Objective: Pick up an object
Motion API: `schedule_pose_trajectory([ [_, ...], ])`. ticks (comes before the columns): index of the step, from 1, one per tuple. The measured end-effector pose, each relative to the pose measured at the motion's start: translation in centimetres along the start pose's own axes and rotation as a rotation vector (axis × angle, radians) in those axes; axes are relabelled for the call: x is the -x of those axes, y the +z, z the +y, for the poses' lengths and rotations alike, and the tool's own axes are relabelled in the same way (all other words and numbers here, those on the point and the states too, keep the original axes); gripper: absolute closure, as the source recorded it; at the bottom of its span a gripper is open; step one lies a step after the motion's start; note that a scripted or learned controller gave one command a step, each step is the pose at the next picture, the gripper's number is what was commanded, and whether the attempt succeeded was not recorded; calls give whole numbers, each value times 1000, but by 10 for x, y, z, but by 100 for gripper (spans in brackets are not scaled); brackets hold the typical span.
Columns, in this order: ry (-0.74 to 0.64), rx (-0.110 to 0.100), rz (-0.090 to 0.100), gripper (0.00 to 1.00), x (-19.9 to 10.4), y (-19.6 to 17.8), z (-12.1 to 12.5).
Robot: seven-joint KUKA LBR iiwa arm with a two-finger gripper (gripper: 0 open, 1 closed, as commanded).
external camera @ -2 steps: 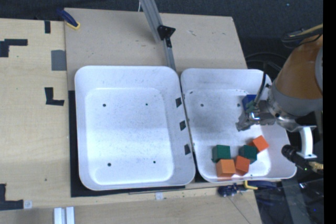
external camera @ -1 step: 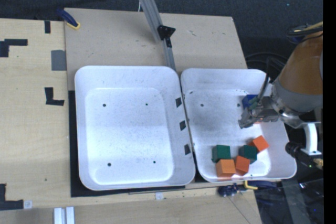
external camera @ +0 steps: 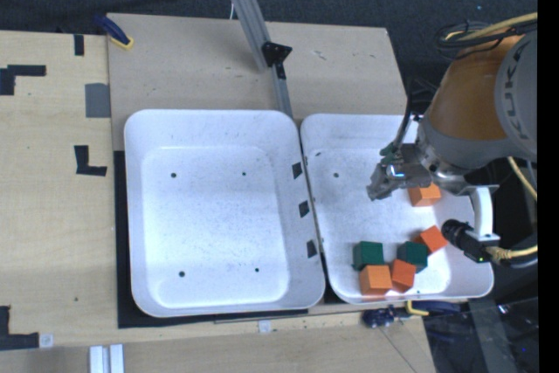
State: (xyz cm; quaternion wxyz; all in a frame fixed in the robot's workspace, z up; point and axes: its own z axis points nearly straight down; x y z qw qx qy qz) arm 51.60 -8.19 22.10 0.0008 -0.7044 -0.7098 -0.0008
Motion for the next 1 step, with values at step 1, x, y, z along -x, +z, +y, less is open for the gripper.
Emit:
schedule_pose_trajectory([
  [1,0,-2,0,100,-47,10,22],
])
